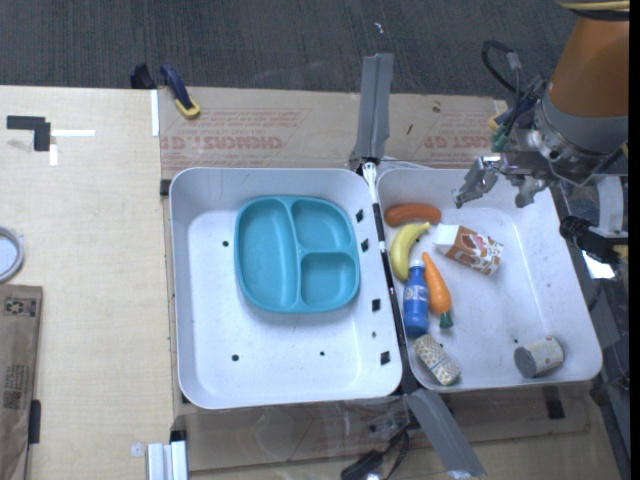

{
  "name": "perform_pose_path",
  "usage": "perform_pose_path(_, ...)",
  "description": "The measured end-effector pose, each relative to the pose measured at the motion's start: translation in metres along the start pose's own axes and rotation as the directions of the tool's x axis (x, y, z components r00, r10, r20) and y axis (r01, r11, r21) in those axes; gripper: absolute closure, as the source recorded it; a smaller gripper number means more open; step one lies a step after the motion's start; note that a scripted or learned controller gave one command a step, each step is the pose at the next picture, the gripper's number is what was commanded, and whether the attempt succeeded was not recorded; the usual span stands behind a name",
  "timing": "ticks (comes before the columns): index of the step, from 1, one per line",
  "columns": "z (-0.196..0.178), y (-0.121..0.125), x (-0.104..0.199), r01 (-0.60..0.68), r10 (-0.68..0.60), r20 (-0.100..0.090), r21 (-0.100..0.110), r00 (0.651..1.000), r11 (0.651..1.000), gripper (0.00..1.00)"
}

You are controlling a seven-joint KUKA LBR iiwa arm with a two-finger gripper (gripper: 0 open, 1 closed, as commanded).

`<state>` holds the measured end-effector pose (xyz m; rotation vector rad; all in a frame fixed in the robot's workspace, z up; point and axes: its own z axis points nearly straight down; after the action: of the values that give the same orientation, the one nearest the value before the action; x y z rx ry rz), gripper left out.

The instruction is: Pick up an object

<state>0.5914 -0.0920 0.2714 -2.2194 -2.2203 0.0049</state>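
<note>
My gripper (pixel 497 187) hangs over the back of the right bin (pixel 560 298), its two fingers spread open with nothing between them. Below and left of it lie a red sausage (pixel 413 213), a yellow banana (pixel 404 247), a small brown and white carton (pixel 470 248), an orange carrot (pixel 437 286) and a blue bottle (pixel 416 301). A speckled roll (pixel 437 359) rests at the bin's front left. A grey cylinder (pixel 539 356) sits at the front right. The carton is the nearest object to the gripper.
The left bin (pixel 200 348) holds a teal divided plate (pixel 298 254). A grey divider post (pixel 374 108) rises between the bins at the back. Cardboard lines the bench behind. A yellow and blue clamp (pixel 178 92) lies at the back left.
</note>
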Motion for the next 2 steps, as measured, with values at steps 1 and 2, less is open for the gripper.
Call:
perform_pose_path(1, 0.112, 0.040, -0.005, -0.041, 0.041, 0.000, 0.000, 0.999, 0.999, 0.00)
perform_pose_path(2, 0.157, 0.023, -0.016, 0.078, -0.077, 0.009, -0.032, 0.997, 0.996, 0.00)
